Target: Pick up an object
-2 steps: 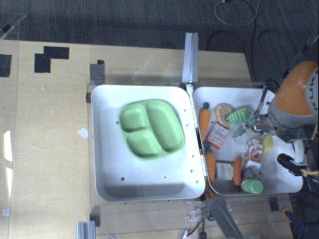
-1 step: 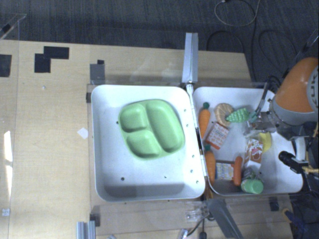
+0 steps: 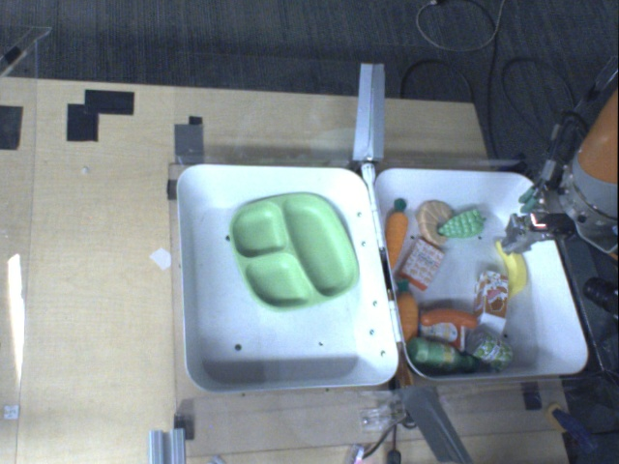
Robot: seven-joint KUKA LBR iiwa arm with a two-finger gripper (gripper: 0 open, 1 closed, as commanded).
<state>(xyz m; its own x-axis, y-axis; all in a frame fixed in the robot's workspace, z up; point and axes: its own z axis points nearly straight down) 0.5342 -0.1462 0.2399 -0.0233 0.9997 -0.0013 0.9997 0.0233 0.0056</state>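
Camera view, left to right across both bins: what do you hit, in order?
Green sectioned plate → carrot → green spiky toy → banana → tool at the right bin's far right edge. The clutter along the right bin's near side overlaps, so it is left out.

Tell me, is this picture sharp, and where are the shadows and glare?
Camera view: soft overall, toy labels unreadable; a grey shadow lies along the left bin's near wall; a bright streak of glare sits on the bench at far left; the gripper looks blurred.
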